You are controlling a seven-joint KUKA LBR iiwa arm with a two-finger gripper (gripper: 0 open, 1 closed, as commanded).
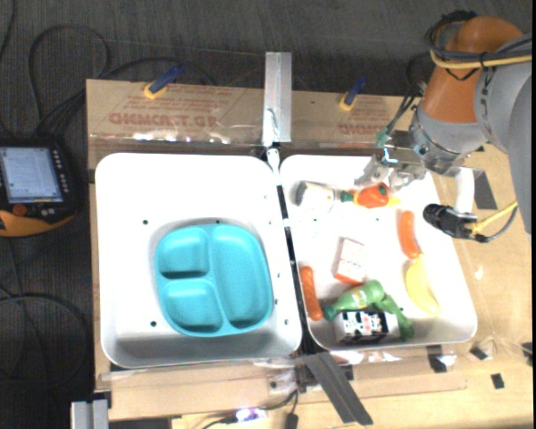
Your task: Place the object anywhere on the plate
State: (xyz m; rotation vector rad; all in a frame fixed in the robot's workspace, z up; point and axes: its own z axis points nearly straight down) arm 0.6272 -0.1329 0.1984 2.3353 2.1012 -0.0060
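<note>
On the bench the turquoise plate in the left bin carries nothing yet, while the claw, open or closed I cannot tell, hovers just above the small carrot in the right bin.

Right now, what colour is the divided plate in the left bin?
Light blue, turquoise-like; the plate shows in the camera view.
</note>
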